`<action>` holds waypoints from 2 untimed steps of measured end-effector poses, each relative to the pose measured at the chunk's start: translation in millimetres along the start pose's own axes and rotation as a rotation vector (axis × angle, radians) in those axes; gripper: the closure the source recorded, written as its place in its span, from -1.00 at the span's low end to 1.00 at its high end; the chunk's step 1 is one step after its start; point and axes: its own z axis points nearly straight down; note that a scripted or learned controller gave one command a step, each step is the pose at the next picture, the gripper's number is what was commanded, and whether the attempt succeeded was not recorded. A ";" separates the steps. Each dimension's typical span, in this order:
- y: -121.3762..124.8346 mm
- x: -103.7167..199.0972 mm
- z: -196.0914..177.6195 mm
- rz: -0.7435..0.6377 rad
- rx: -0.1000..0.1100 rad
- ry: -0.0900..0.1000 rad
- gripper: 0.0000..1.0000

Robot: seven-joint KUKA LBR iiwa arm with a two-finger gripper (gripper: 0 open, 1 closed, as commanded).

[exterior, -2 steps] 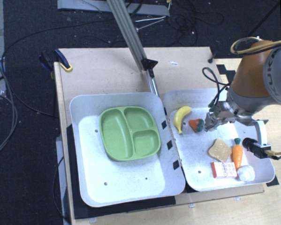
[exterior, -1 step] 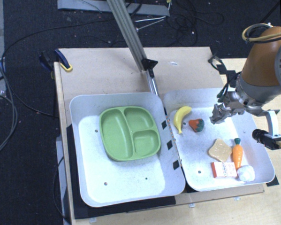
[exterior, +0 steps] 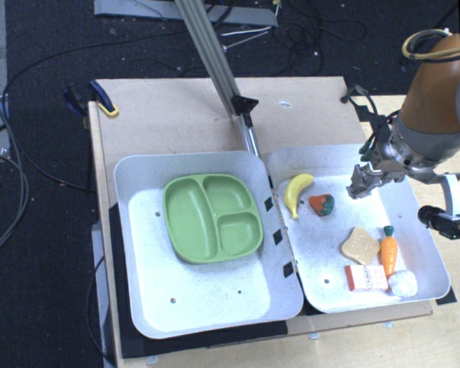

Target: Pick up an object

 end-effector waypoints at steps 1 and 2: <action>-0.9 44.0 -2.5 -0.005 0.003 0.002 1.00; 6.8 102.5 -10.2 -0.006 0.002 0.002 1.00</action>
